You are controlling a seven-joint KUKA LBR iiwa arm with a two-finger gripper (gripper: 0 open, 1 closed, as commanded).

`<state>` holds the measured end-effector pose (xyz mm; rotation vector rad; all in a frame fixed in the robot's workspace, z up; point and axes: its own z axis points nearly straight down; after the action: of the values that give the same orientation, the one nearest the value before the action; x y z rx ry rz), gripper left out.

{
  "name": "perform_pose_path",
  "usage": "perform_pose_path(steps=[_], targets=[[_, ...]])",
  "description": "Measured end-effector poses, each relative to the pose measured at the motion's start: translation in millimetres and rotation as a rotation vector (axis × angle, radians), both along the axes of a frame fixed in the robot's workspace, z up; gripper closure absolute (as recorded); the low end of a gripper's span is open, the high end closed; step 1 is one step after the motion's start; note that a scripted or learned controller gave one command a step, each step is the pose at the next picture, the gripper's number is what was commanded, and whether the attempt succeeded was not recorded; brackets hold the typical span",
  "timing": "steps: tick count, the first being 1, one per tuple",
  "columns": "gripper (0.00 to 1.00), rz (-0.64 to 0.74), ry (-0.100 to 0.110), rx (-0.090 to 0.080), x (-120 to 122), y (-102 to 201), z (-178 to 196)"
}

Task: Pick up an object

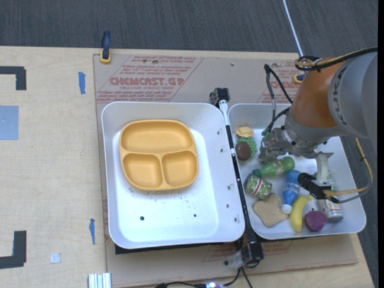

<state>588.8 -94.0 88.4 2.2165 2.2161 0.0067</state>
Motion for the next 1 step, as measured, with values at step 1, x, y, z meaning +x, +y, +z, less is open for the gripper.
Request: perform_pose_path(steps=[1], targets=[[0.0, 0.0, 0.001, 0.0, -0.2, 0.1, -0.8]])
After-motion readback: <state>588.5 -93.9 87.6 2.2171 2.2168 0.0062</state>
